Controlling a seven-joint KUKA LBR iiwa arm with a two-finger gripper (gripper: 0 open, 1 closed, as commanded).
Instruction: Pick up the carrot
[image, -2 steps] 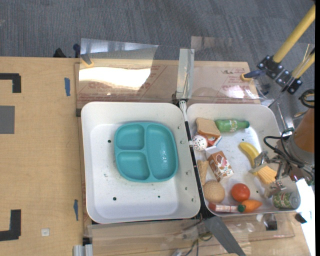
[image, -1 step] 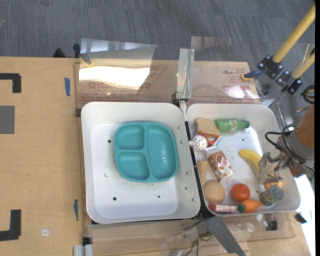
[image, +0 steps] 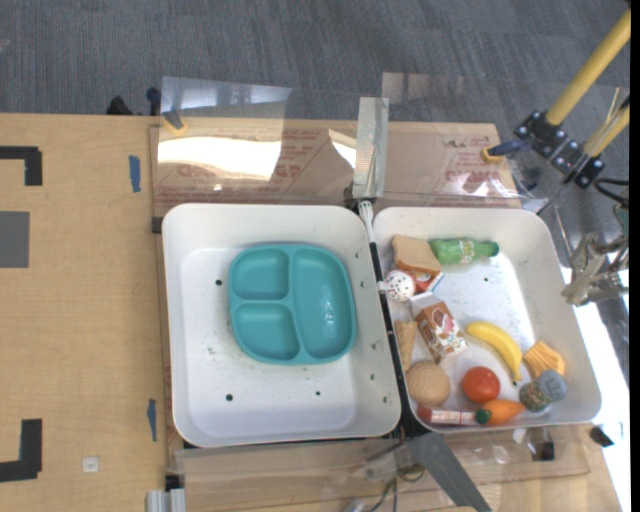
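1. Carrot (image: 501, 410): near-right corner of the right bin (image: 560, 262), lying flat. Its long axis runs roughly left-right and the green end points left.
2. Gripper (image: 588, 272): probably the pale blurred shape over that bin's right rim, well apart from the carrot. You can't tell from this view whether it's spread or closed, so verify before descending.
3. It's crowded there. The tomato (image: 481, 384) is just on the far side, looking like it touches. The grey round can (image: 546, 390) is just right of the tip, a pink wrapped stick (image: 447, 414) is just left of the green end, and the bin's near wall is right beside it.
4. Step in hand, as I read it: approach. Nothing is gripped yet.
5. Come straight down over the orange mid-body, not the tapered tip or the leafy end.
6. Close across the short axis, near-far. Expect 1 side to wedge between carrot and tomato, the other between carrot and wall.
7. Risks: landing on the tomato, or nudging the carrot so it rolls against the wall.
8. The teal divided plate (image: 293, 302) in the left bin (image: 190, 330) is irrelevant here; ignore it.
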